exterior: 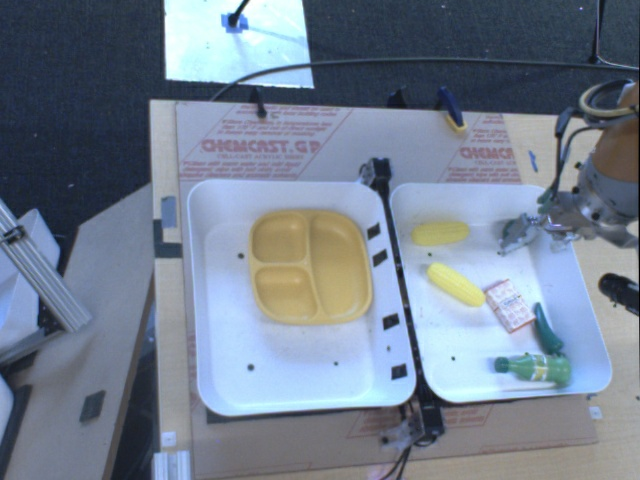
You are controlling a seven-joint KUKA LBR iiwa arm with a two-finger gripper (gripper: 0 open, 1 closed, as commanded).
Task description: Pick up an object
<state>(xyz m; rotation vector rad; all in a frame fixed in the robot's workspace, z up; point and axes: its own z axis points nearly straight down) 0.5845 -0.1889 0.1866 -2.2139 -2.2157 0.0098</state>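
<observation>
1. Task objs, all in the right bin: yellow lemon-like piece near the bin's back-left; yellow corn cob just in front of it, lying diag.; small red-and-white packet just right of the cob; dark green tool right of the packet, near the bin's right wall; green bottle w/ yellow band on its side at the front-right.
2. Gripper: over the right bin's back-right area, pointing left. Nothing seen betw. its fingers. Open or closed: cannot tell at this res.
3. Gripper vs. objs: lemon-like piece is nearest, to the gripper's left, apart from it. Packet and cob sit in front of it, also apart.
4. Arm: enters from the right edge, grey body w/ orange band at the top.
5. Left bin: holds a yellow 3-compartment tray, roughly centred, flat on the floor.
6. Bins touch side by side, black clips along the shared wall. Both rest on a board w/ red print.
7. Blue clamp at the board's back edge.
</observation>
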